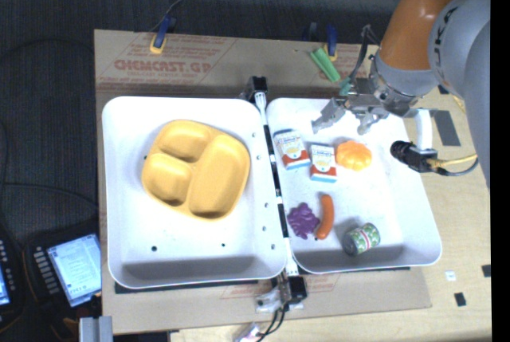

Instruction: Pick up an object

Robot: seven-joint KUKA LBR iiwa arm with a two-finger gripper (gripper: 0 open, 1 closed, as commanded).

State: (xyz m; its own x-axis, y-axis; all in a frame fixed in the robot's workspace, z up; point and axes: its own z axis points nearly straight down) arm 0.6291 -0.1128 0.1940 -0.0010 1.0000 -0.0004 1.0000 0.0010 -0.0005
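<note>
Two white bins (119, 173), jaws (347, 119) spread open, empty, above orange fruit (354, 156)

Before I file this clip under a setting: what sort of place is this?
Probably a robotics lab grasping bench: an arm's gripper hangs open over two white bins, toy food such as a small can and a sausage, and cardboard clamped underneath.

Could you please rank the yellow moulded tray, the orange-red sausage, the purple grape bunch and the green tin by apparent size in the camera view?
Yellow moulded tray
Orange-red sausage
Purple grape bunch and green tin: too alike to rank
</note>
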